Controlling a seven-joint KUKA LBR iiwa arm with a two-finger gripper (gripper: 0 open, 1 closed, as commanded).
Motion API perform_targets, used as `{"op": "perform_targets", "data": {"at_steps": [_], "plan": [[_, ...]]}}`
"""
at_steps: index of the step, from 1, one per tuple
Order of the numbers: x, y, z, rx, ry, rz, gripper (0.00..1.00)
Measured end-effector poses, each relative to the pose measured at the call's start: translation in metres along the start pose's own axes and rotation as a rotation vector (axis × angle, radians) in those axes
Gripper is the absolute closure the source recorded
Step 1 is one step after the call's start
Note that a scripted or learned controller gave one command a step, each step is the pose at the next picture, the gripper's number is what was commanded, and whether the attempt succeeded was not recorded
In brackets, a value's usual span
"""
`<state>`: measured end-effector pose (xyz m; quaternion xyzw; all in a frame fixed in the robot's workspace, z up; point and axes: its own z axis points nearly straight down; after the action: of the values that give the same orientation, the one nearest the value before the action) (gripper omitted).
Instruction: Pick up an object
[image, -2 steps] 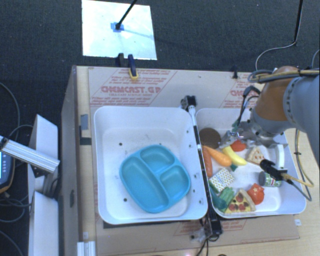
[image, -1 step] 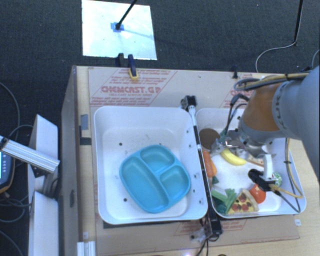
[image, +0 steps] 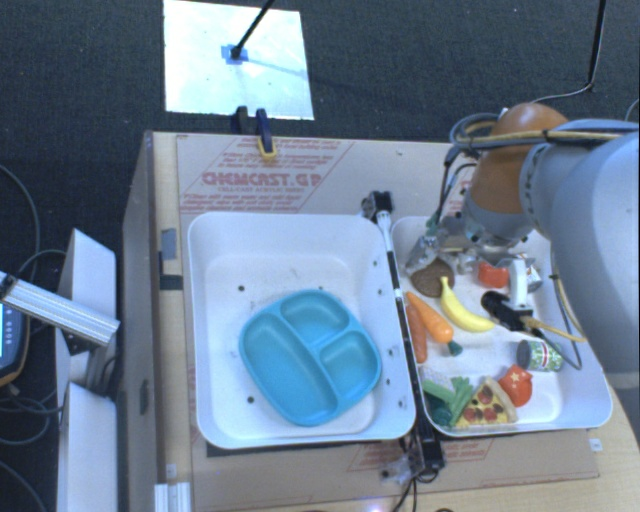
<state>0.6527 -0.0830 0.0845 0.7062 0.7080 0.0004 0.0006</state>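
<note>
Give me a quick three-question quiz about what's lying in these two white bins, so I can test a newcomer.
1. True or false: the blue divided plate lies in the left bin.
2. Which item lies right beside the banana in the right bin?
A. a carrot
B. a spoon
C. a toy car
3. Fill in the word: the pizza slice lies near the ____ edge of the right bin, the edge closest to the bottom of the camera view.

Key
1. True.
2. A; the carrot lies just left of the banana.
3. Front; the slice sits next to some green vegetables.
</note>
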Motion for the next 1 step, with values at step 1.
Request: {"op": "perform_targets", "data": {"at_steps": [1], "plan": [[-0.0011,0.0007,-0.0004,-0.001,0.0,0.0,0.0]]}}
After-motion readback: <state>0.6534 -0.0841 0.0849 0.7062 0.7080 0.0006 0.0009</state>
